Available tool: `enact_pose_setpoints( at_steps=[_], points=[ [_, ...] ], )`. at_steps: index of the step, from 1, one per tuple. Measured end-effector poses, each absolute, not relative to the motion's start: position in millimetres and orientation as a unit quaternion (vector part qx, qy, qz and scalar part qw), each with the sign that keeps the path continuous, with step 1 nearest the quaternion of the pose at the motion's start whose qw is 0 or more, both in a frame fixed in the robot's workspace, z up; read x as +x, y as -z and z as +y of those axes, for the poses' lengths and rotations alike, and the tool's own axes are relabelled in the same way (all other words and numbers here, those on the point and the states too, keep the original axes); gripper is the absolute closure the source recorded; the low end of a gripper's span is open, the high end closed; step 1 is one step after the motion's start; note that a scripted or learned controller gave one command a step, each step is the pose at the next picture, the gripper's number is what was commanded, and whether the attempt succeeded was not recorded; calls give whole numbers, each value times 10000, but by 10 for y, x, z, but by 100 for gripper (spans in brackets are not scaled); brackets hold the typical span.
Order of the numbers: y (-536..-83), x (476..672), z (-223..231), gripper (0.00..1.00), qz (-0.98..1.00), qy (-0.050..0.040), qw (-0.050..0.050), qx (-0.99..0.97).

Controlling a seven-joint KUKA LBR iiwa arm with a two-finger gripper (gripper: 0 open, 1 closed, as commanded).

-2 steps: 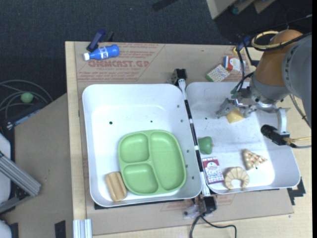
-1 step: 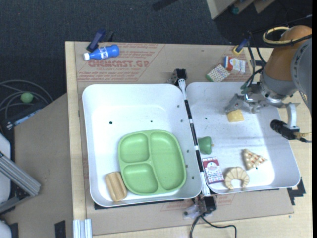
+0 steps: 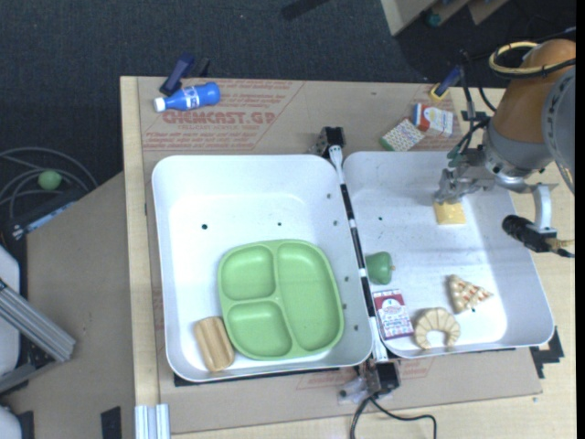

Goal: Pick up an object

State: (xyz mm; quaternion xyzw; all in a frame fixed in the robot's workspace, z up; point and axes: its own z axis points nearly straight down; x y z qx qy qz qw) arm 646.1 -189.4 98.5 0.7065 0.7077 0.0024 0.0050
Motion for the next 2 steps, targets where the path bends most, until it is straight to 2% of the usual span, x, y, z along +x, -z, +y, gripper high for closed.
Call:
enact_pose_setpoints(
  at_steps=[1,2],
  points=[
    [-965,6448,-1891,0,7076,-11,32,7066],
    [-848,6405,-2018,0,7071,4,1,7072]
  ],
)
